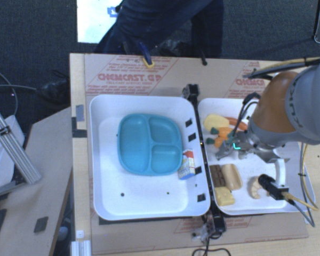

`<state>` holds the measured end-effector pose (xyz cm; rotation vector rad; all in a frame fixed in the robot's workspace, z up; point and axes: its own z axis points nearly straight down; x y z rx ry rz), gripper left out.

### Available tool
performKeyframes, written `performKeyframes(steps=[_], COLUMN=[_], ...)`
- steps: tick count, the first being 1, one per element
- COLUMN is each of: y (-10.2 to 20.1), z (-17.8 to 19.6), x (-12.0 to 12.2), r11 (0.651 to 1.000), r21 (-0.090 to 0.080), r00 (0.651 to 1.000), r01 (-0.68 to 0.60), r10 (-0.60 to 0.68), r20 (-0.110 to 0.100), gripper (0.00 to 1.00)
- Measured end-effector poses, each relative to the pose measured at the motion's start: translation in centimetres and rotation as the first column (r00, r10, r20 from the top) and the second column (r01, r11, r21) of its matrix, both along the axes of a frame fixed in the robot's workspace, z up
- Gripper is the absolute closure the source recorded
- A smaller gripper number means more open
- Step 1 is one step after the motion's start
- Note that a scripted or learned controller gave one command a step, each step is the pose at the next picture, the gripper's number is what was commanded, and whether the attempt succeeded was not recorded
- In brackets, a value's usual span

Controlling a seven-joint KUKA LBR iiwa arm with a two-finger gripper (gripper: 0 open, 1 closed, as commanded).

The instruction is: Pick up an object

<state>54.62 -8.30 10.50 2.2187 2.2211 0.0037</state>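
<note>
In the camera view, the arm (288, 108) is seen reaching in from the right and is positioned low over the right bin (293, 206), with the gripper (228, 149) set near the bin's left side among the play-food items. The approach step of the pick is judged to be in hand; no object is seen lifted. How far the fingers are parted, and whether anything lies between them, cannot be told from this angle. The nearest candidates are the orange pieces (222, 136) just beside the gripper and the yellow piece (215, 122) above them. A brown block (225, 176) with a tan piece (225, 197) below it, and a pale curved item (255, 187), lie lower in the same bin. The next move is judged to call for a descent centred on one item, followed by closure and a vertical lift. The left bin (108, 196) holds a blue compartment tray (149, 144) and a small carton (187, 165) touching its right edge.
</note>
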Motion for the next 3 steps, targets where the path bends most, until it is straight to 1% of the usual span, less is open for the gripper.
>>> performKeyframes(steps=[1,2,3], y=[0.0,5.5,7.0], z=[1.1,8.5,12.6], x=[0.1,10.1,12.4], r11=[1.0,1.0,1.0], r21=[0.0,0.001,0.0], r00=[1.0,1.0,1.0], r01=[-0.001,-0.01,-0.006], r10=[0.001,0.01,0.006], r20=[0.002,0.013,0.005], gripper=[1.0,1.0,1.0])
